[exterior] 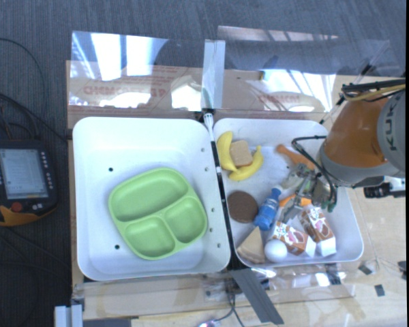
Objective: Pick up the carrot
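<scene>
The carrot (pixel 292 154) is a small orange stick lying slantwise in the back part of the right bin (pixel 341 251), to the right of the banana. My gripper (pixel 305 188) hangs low over the middle of that bin, just in front of the carrot's right end and above the clutter of a blue bottle and cartons. The arm's orange band (pixel 354 142) sits just to the right of the carrot and covers the bin's right rim. Nothing orange shows inside the gripper itself.
A banana (pixel 240 163) curls around a tan biscuit (pixel 241 153) at the right bin's back left. A brown disc (pixel 243 206), a blue bottle (pixel 267 210), two cartons (pixel 307 234), a white egg (pixel 277 251) and a tan wedge (pixel 253 247) crowd the front. The left bin holds a green divided plate (pixel 158 212).
</scene>
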Robot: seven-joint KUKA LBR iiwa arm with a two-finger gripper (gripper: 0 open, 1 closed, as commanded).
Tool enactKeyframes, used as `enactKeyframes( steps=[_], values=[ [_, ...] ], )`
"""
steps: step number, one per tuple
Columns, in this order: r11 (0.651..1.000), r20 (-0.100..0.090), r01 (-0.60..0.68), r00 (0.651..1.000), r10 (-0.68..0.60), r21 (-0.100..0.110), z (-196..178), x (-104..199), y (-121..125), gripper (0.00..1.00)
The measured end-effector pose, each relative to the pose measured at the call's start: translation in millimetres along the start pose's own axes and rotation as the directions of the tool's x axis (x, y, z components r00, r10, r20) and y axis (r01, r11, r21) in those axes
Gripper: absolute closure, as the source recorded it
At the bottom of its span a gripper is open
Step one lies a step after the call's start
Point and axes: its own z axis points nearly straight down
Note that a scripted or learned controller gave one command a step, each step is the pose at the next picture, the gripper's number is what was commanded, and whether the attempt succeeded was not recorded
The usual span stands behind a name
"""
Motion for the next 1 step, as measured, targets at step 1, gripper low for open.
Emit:
enactKeyframes(
  steps=[1],
  values=[
    [1.0,0.009,0.002,1.0,-0.002,0.001,-12.6,-2.8,1.1,1.0]
  ],
)
